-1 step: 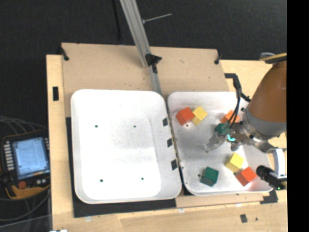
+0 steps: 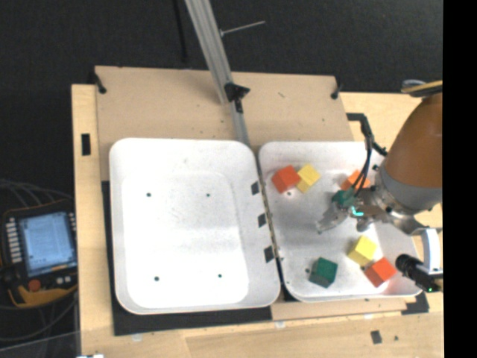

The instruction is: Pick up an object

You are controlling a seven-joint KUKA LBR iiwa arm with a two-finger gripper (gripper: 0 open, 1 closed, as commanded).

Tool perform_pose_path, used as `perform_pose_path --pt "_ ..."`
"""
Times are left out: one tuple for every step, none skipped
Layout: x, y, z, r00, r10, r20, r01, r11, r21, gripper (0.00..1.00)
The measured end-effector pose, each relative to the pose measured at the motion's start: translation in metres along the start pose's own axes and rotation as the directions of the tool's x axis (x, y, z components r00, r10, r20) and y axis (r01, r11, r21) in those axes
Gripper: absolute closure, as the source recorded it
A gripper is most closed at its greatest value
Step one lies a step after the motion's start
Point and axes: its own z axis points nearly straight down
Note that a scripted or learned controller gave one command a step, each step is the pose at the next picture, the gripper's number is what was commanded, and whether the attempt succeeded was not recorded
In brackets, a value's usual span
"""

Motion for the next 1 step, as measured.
perform_pose_path --pt "0.0068 -0.0011 0.0461 1.0 0.003 0.001 -0.003 1.0 0.006 0.0"
